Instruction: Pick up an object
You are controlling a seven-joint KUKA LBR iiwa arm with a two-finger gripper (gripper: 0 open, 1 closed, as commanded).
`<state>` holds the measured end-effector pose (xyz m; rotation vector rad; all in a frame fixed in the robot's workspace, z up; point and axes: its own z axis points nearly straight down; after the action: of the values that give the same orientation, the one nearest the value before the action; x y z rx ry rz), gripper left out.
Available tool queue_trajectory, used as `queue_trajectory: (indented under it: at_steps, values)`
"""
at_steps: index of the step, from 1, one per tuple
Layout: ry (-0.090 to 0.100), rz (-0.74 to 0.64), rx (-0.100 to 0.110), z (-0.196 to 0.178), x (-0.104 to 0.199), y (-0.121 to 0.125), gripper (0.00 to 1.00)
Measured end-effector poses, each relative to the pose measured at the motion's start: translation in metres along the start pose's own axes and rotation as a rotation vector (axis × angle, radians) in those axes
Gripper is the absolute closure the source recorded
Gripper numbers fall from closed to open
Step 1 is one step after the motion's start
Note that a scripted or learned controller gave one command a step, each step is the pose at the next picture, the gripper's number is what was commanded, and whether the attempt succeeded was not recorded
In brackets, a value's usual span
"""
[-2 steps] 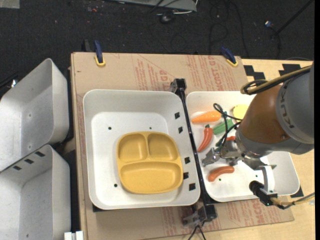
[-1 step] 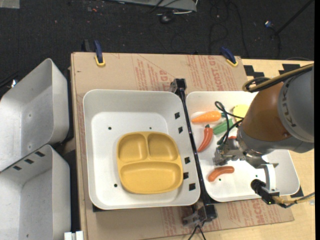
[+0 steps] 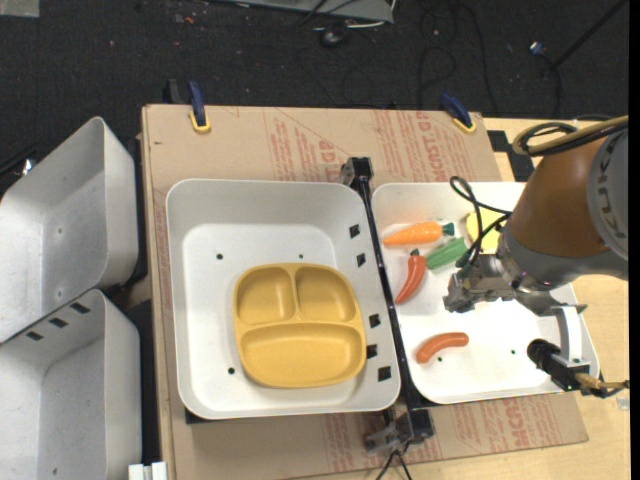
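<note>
the gripper [image 3: 462, 296] hangs low over the right bin [image 3: 500, 383], at the end of the grey arm [image 3: 560, 213] with its orange band. whether it is open or closed cannot be told; it appears as a dark blur from this angle. a sausage [image 3: 441, 345] lies just below the gripper, apart from it. a red chili pepper [image 3: 410, 277] lies to its left, a green vegetable [image 3: 447, 255] just above it, and a carrot [image 3: 412, 234] beyond that. further left, the left bin [image 3: 200, 268] holds a yellow divided plate [image 3: 298, 324].
</note>
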<state>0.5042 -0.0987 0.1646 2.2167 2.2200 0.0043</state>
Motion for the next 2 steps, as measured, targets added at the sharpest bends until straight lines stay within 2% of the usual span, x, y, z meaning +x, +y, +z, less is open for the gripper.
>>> queue_trajectory:
  at_steps: [2]
  values:
    - [-0.001, -0.002, -0.001, -0.095, -0.002, 0.003, 1.0]
